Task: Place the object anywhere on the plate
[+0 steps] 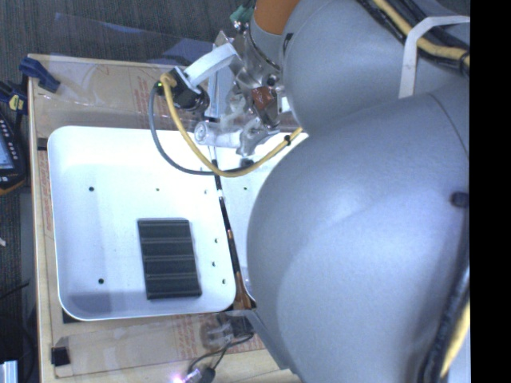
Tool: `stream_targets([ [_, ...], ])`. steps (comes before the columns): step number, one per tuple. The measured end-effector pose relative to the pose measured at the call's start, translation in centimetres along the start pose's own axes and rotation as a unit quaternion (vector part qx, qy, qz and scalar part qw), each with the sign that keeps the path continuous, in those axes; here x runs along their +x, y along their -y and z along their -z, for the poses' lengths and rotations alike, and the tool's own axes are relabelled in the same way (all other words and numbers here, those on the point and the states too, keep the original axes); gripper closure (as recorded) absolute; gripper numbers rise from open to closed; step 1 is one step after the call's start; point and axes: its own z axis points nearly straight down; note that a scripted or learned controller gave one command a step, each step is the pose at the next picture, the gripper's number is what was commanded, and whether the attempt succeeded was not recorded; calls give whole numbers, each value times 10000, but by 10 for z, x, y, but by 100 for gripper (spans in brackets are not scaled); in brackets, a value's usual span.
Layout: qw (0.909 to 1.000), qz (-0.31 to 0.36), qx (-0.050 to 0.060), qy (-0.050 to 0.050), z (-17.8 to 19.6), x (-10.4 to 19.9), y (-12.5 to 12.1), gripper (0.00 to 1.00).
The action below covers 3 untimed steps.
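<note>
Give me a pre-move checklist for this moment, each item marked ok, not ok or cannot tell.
1. Dark ribbed block located, lying flat in the left bin: ok.
2. Space above the block free of the arm: ok.
3. Gripper positioned over the block: not ok, it sits near the bin's far right corner.
4. Anything held in the jaws: cannot tell.
5. Plate located: cannot tell; the arm covers the right bin.

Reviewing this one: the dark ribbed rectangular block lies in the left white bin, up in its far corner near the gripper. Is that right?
Not quite. The camera view shows the dark ribbed rectangular block in the left white bin, but toward its near edge, well apart from the gripper, which is over the bin's far right corner.
</note>
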Motion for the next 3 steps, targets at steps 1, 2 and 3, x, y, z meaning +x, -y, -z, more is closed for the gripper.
stream_targets([
  [1, 9986, 531, 19, 41, -135, -67, -10, 100],
  [2, 9735, 2286, 32, 28, -197, -132, -58, 100],
  [3, 9831, 1831, 20, 28, -197, -73, 21, 100],
])
